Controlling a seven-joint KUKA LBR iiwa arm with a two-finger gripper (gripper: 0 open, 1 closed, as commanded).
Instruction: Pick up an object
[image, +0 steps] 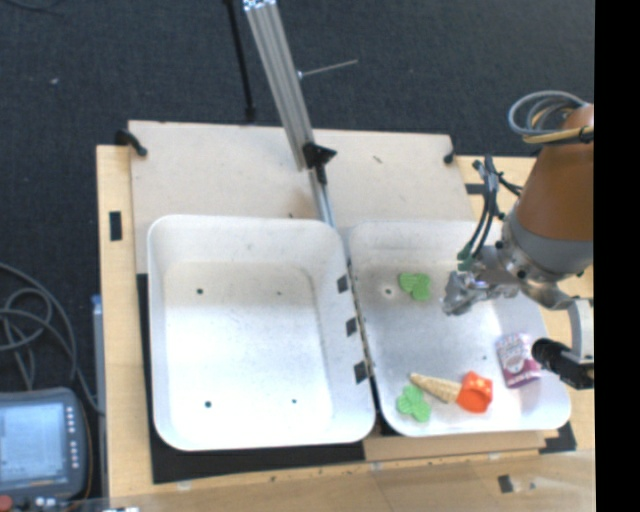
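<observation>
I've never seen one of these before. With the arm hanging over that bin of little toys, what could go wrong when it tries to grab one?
The end effector sits between items, beside the green piece, so it might close on nothing. The cone, orange block and second green piece lie crowded together, so a grab there could catch two or knock one away. The pink packet lies near the right bin's wall, which might block a finger.

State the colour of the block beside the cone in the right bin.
Orange-red; the block shows clearly in the camera view, touching the cone.
</observation>
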